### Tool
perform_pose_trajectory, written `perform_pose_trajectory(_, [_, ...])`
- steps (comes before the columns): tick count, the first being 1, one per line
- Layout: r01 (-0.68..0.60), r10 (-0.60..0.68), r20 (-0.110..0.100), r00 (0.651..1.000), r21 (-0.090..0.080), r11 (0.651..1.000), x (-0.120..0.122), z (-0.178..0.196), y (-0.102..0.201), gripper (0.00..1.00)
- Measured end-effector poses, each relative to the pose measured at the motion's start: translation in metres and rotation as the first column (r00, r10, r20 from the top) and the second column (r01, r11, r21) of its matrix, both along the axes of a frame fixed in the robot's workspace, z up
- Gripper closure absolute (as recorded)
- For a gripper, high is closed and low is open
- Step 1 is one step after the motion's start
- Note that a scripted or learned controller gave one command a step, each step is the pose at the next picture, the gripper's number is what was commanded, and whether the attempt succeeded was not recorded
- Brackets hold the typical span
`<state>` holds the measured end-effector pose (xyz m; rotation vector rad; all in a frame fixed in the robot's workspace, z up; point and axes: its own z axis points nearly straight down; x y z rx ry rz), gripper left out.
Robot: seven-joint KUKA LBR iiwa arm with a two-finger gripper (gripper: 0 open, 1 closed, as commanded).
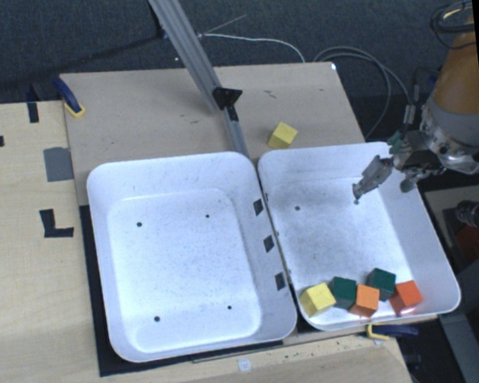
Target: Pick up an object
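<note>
Currently your claw [381, 176] hangs over the right bin's [312, 221] upper right area, metal fingers spread apart with nothing between them. You have cube-shaped blocks clustered at that bin's near edge: yellow block [318, 297], two dark green blocks [344, 288], two orange blocks [366, 300]. Another yellow cube [282, 135] sits on the bench beyond the bins. The left bin [178, 253] shows speckled white plastic.

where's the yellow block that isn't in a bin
The yellow block lies on the bare bench just beyond the right bin's far left corner, beside the grey pole.
</note>
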<state>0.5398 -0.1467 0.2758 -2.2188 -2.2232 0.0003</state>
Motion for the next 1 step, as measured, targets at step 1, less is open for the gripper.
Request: perform_pose_trajectory(1, [0.000, 0.000, -0.010, 1.000, 0.003, 1.000, -0.0236, -0.1323, 0.0562, 0.00])
